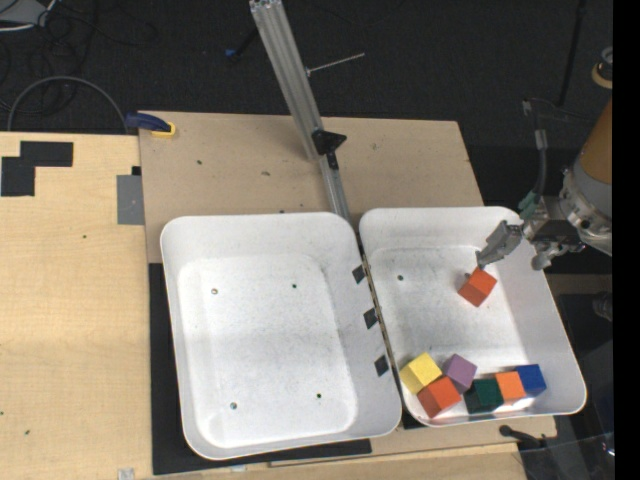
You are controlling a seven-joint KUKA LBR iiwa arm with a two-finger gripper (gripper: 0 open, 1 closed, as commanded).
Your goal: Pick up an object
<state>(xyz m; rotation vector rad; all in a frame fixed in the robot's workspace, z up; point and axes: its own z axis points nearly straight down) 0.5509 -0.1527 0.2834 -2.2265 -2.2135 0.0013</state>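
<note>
An orange-red cube point(478, 287) lies tilted in the right bin point(430, 230), toward its upper right. My gripper point(513, 261) comes in over the bin's right rim, fingers spread apart and open. The left finger point(494, 244) slants down to a tip just above the cube's top edge; I cannot tell whether it touches. The cube is not between the fingers. At the bin's front edge sits a cluster of cubes: yellow point(422, 370), purple point(460, 370), red point(438, 396), dark green point(484, 395), orange point(510, 384) and blue point(531, 378).
The left bin point(200, 243) sits beside the right one, with black clips point(369, 317) along the shared edge. A slanted aluminium rail point(296, 88) rises behind the bins. The wooden bench point(60, 268) extends to the left.
</note>
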